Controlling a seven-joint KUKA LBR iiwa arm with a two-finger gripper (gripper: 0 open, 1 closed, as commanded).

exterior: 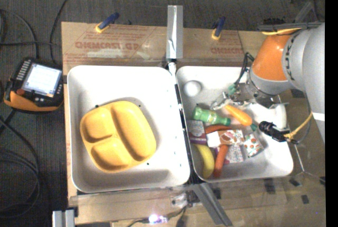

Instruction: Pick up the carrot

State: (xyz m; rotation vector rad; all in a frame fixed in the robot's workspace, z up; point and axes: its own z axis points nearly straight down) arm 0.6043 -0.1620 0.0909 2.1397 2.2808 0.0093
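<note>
one carrot (237, 113), one banana (205, 160), two bins (124, 74).

carrot (238, 114) in right bin (280, 168), seemingly

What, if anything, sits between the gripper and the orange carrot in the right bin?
Nothing visible. The gripper is down in the right white bin, right at the upper-left end of the orange carrot. The green plastic bottle lies just left of the carrot, beside it rather than in the way. Whether the gripper touches the carrot can't be told.
</note>
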